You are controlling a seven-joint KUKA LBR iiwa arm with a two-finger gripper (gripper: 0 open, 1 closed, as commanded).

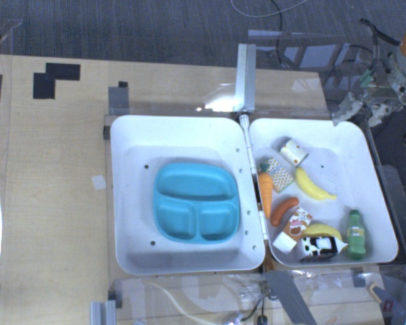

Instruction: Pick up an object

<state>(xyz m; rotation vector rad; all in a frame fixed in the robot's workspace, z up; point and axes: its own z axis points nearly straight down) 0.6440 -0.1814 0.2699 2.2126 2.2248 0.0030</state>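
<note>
I'm seeing the grey arm's gripper (365, 107) blurring near the right edge — fingers unreadable — and the small black-and-white toy (319, 248) is partly covering the yellow piece (323, 231).

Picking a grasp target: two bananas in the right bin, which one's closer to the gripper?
The upper banana, lying bare mid-bin below the small white can. The gripper sits beyond the bin's top right corner. The other banana lies at the near edge, against the black-and-white cow toy.

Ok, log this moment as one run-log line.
gripper: above right bin's far corner, holding nothing | toys untouched: banana, carrot, green bottle | left bin: blue tray
</note>
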